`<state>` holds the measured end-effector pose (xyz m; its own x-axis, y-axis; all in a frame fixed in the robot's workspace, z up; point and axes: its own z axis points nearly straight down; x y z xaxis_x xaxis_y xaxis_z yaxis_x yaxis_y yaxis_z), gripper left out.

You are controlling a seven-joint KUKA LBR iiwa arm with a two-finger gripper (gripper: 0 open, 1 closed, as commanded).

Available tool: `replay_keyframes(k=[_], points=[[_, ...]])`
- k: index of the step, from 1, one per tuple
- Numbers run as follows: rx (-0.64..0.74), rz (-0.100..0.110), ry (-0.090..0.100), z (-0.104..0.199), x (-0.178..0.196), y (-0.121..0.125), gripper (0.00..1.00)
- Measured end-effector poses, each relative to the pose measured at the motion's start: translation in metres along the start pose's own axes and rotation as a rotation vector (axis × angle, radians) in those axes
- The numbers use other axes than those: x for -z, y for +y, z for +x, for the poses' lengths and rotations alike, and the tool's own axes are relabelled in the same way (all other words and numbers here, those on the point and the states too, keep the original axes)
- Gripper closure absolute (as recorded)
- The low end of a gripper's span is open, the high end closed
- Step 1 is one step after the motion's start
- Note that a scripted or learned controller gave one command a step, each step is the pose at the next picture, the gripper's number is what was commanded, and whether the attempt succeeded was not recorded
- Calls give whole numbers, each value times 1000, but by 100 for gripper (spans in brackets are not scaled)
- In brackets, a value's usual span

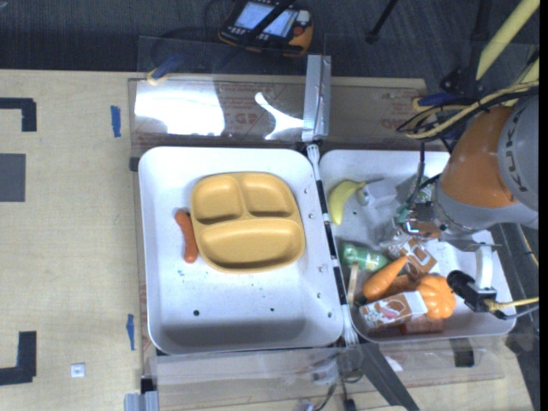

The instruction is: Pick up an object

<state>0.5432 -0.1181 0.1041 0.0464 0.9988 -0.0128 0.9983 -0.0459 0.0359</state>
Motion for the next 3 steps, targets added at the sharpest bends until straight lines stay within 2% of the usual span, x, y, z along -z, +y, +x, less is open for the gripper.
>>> replay_keyframes(k=[1, 2, 3], points=[[-100, 38, 10, 38, 106, 1, 100], [147, 34, 14, 33, 84, 25, 100], [165, 34, 15, 23, 146, 20, 100]])
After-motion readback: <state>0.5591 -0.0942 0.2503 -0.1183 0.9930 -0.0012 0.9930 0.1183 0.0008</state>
